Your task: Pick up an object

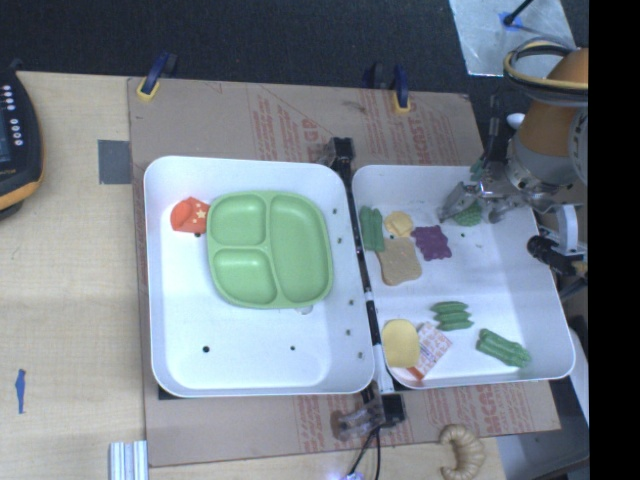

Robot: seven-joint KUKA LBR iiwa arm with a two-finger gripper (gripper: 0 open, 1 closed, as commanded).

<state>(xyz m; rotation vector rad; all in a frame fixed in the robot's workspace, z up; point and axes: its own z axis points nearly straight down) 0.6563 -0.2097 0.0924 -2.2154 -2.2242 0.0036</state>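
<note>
Over the right bin (540,268) the gripper (470,208) sits low at the far edge, its fingers spread around a small green piece (468,217) — touching or not, I cannot tell. Nothing looks lifted yet — closing and raising remain.

we can see faint red printing on the cardboard sheet (300,118) under both bins, but it's not readable
</note>
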